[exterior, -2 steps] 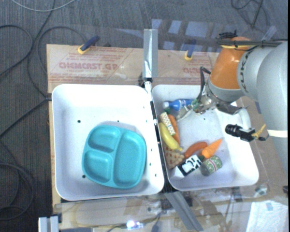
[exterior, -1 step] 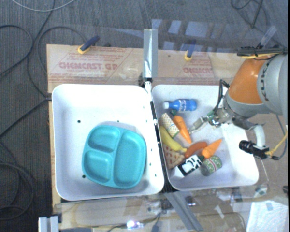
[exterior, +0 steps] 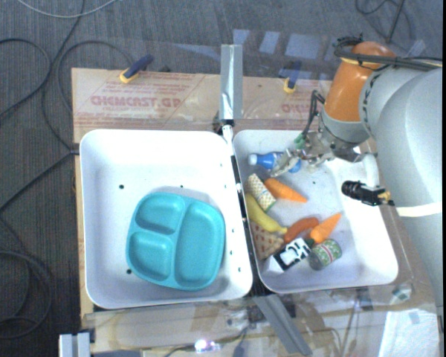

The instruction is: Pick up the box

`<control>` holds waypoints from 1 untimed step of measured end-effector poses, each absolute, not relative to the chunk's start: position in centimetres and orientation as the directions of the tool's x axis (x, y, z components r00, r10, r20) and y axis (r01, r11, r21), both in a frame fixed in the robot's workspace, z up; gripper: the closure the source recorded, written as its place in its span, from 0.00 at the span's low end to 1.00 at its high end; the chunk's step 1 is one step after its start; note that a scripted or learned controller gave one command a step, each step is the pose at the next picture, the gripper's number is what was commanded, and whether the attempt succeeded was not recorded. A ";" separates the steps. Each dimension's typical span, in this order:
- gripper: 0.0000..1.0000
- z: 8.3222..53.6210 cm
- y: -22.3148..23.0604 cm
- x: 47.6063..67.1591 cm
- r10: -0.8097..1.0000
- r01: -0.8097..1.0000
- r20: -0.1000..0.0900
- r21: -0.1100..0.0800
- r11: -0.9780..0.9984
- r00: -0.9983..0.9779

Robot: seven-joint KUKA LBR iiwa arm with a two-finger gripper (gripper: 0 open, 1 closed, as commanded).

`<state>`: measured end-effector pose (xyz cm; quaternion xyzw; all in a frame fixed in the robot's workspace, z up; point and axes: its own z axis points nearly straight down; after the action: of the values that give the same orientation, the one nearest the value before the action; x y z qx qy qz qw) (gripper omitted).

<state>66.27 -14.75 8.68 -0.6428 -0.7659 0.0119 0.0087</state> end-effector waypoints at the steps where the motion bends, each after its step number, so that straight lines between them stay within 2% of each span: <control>1: 0.00 8.8 -18.4 62.3 0.977 0.977 -0.006 0.005 0.212 -0.212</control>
<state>62.31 -18.41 8.85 -0.6278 -0.7784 -0.0001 -0.0041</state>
